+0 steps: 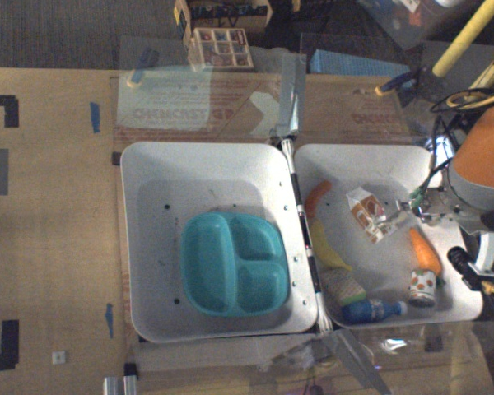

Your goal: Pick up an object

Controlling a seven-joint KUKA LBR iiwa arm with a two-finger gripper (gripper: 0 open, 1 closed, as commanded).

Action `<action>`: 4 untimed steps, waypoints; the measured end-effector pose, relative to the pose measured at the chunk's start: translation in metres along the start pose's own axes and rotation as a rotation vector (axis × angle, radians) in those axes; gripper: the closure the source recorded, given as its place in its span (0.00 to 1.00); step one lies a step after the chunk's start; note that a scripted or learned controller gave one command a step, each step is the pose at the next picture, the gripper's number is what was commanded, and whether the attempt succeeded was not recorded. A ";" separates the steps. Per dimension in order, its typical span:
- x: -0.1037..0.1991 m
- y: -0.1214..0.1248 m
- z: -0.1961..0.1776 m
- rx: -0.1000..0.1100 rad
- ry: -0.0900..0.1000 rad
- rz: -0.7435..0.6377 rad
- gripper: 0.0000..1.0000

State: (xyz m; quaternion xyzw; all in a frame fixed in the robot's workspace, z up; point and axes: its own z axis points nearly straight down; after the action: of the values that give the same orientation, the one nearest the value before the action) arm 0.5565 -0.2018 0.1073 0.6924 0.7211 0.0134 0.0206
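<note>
While the arm (pixel 477 167) is reaching in from the right, its gripper (pixel 407 208) is hanging low over the right bin (pixel 370 159), just beside a small white and brown carton (pixel 367 214); whether the fingers are apart or together cannot be told. Nothing is showing between them. Lying in that bin are a carrot (pixel 425 251), a banana (pixel 328 249), a blue bottle (pixel 372 310) and a small cup (pixel 422 285). Sitting in the left bin (pixel 148 171) is a teal divided tray (pixel 233 263).

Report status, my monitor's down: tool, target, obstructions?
Tool in right bin, beside small carton. Nothing gripped. Carrot, banana close by.
</note>
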 end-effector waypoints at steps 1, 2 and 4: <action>0.002 -0.003 0.000 -0.001 -0.002 0.056 0.00; 0.019 0.006 0.000 0.003 -0.013 0.030 0.00; 0.011 -0.002 0.000 -0.003 -0.010 0.086 0.00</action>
State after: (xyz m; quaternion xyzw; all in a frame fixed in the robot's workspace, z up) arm 0.5537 -0.1914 0.1073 0.7227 0.6906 0.0118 0.0245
